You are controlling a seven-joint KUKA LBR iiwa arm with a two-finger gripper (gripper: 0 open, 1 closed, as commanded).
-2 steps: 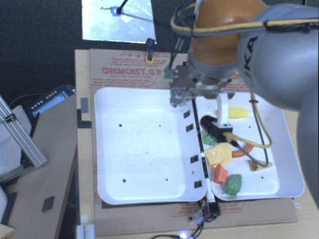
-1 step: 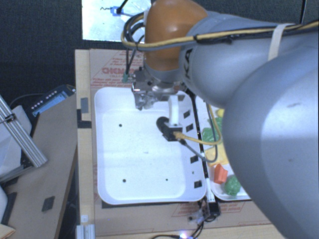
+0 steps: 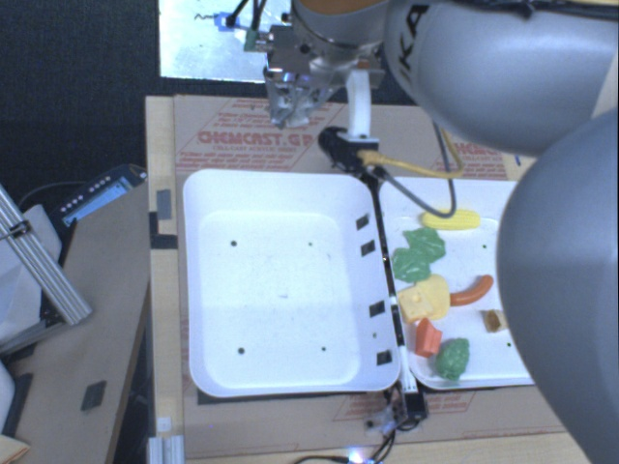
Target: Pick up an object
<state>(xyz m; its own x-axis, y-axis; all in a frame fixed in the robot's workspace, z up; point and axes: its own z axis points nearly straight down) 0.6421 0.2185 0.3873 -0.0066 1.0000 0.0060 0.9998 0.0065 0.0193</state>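
The gripper (image 3: 290, 104) hangs above the bench behind the left bin (image 3: 208, 259), well apart from the toys; whether it is clenched, I cannot tell. The yellow banana (image 3: 451, 220), green leaf (image 3: 419, 252) and red sausage (image 3: 471, 291) lie together in the right bin (image 3: 484, 365), probably waiting as pick candidates.

We see a bench (image 3: 164, 259) topped with printed cardboard (image 3: 242, 135), carrying two white bins (image 3: 280, 288) side by side.

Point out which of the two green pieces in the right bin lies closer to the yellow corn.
The leafy green piece, just below the yellow corn. The other green piece sits at the bin's near edge beside an orange block.
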